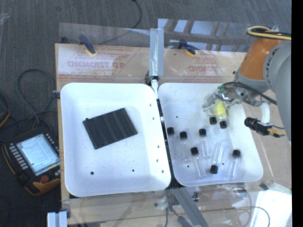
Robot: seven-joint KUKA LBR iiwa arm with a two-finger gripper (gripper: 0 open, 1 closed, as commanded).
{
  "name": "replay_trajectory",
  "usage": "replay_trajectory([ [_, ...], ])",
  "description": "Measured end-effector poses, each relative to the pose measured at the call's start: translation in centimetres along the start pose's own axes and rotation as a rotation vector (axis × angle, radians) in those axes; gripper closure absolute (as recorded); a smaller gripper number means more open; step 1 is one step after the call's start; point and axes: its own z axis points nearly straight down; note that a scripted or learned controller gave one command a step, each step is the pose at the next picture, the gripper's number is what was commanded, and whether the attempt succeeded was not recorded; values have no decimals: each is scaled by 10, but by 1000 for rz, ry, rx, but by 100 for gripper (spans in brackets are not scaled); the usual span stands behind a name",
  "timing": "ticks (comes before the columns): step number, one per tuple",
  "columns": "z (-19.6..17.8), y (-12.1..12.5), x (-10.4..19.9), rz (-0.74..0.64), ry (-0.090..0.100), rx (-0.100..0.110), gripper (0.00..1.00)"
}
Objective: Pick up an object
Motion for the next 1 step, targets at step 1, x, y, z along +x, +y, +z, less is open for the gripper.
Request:
replay_trajectory([
  [1, -91, 28, 69, -142, -1, 12, 100],
])
